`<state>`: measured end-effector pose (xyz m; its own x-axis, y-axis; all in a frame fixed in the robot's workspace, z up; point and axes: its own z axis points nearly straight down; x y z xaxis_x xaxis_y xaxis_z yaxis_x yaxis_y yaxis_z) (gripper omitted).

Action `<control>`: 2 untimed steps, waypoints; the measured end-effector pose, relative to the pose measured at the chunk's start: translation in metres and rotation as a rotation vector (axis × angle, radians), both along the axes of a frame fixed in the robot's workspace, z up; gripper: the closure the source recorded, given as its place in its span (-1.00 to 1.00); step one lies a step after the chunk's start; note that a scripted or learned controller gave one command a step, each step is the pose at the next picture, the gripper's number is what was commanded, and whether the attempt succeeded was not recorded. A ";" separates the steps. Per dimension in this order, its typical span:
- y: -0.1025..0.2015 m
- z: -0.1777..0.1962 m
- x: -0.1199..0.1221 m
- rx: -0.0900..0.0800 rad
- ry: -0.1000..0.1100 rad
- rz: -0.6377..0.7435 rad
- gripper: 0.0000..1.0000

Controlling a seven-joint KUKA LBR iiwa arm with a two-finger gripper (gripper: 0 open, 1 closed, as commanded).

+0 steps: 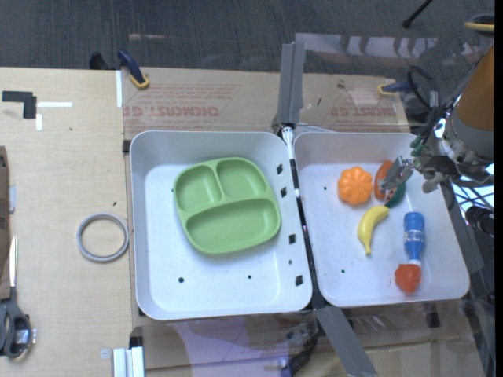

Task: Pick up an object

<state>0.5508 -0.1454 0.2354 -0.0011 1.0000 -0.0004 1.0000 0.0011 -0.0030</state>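
You have the surface (63, 171) running across the frame, with two white bins side by side on it. The left bin (149, 210) fills the centre and carries a green divided plate (228, 205). The right bin (330, 273) sits at centre right and holds everything you could pick.

The arm (475, 108) enters from the upper right edge, and its claw (395, 181) hangs low over the upper right part of the right bin, right at a reddish-orange item (385, 177) with a dark green part. Whether the claw is parted or closed, and whether it grips anything, you cannot tell from this angle.

Going down in size among the candidates: a blue bottle (413, 236) lies toward the lower right of the bin, touching a small red-orange piece (407, 278) just below it. A yellow banana (372, 225) lies just below the claw, and an orange pumpkin (354, 186) sits just left of it.

Your risk is crowding. The pumpkin, the banana and the reddish item sit close together, so a closing claw could nudge a neighbour or pinch two things at once. The rounded pumpkin looks likely to squirt out of a shallow grip.
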 end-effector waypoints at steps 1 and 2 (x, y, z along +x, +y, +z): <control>0.013 -0.144 0.012 0.000 -0.001 -0.003 -1.00; 0.012 -0.136 0.012 0.000 0.000 -0.007 1.00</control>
<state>0.5628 -0.1334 0.0996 0.0056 1.0000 -0.0001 1.0000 -0.0056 -0.0033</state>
